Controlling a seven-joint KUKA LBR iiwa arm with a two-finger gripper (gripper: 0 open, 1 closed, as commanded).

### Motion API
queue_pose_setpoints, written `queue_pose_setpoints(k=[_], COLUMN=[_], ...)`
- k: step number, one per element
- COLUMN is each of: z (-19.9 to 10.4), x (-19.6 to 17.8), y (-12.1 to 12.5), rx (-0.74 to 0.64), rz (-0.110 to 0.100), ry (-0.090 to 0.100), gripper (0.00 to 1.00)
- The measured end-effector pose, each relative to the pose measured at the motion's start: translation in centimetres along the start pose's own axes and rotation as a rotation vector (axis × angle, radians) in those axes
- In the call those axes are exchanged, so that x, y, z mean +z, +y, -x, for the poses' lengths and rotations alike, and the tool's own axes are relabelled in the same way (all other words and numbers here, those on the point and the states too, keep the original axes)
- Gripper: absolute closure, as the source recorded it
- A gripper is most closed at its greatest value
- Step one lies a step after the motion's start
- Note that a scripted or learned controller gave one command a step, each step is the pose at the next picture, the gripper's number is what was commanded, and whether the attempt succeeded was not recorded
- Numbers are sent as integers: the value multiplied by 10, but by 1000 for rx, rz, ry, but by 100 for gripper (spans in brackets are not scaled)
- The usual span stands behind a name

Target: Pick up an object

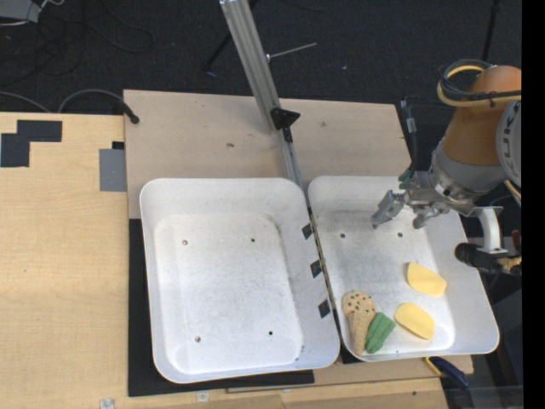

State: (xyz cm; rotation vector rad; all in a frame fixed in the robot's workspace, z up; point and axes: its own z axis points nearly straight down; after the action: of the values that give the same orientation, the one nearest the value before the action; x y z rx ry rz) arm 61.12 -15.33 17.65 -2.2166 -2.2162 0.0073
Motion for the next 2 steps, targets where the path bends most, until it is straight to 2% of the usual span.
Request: queue_pose_setpoints(k=[1,2], z=[-9,-10], x=[62,86], y=[-2,-2], rx=[0,1], rz=[-1,5], ry=[1,-1], gripper=[0,0])
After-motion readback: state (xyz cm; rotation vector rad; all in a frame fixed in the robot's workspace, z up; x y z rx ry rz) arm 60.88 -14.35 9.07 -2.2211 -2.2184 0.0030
